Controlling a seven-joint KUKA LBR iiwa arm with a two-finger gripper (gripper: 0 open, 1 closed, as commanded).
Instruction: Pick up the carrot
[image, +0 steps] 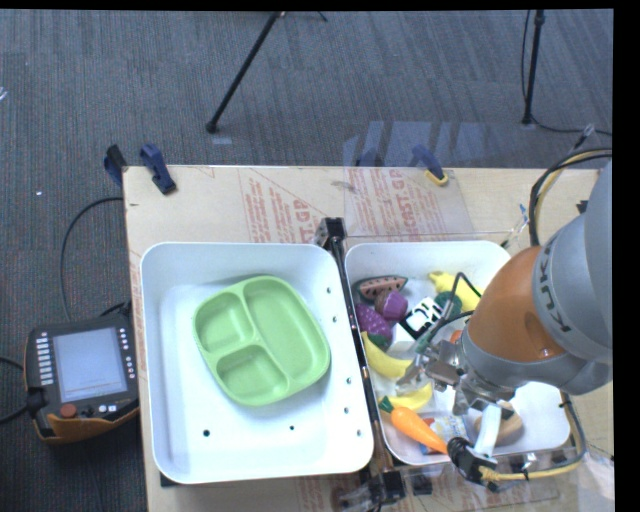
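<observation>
The carrot (416, 428), orange with a green top, lies at the front left of the right bin (500, 252), its tip pointing to the front right. My gripper (468, 410) hangs low over the front middle of that bin, just right of the carrot. The wrist and the orange band (508, 312) cover the gripper from above. Nothing is seen held in it.
Around the carrot lie a yellow banana (385, 360), a smaller yellow piece (416, 398), purple grapes (372, 320), a purple eggplant (396, 304) and a black-and-white thing (424, 313). The left bin (160, 300) holds a green divided plate (262, 338).
</observation>
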